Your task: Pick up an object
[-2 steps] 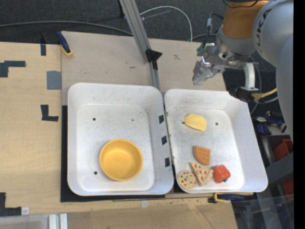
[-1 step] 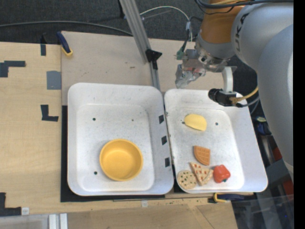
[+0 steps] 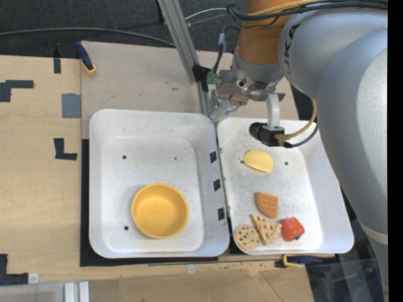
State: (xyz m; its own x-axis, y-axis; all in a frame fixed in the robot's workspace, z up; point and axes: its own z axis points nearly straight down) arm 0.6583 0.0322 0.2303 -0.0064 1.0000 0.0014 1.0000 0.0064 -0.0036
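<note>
The gripper (image 3: 221, 109) hangs over the right bin's (image 3: 327, 231) far corner. The yellow piece (image 3: 258, 161) lies nearest, toward the front. I cannot tell its grip.

Even, fairly bright overhead light; moderate sharpness with soft detail throughout.

The two white bins (image 3: 94, 168) read bright, close to washed out on their rims, though fine speckles on their floors stay visible. The yellow bowl (image 3: 160, 211) casts only a faint, short shadow, so the light is diffuse. The grey arm (image 3: 352, 74) shows a broad soft sheen and looks slightly blurred near the right edge. The dark background at the top is dim and grainy.
</note>
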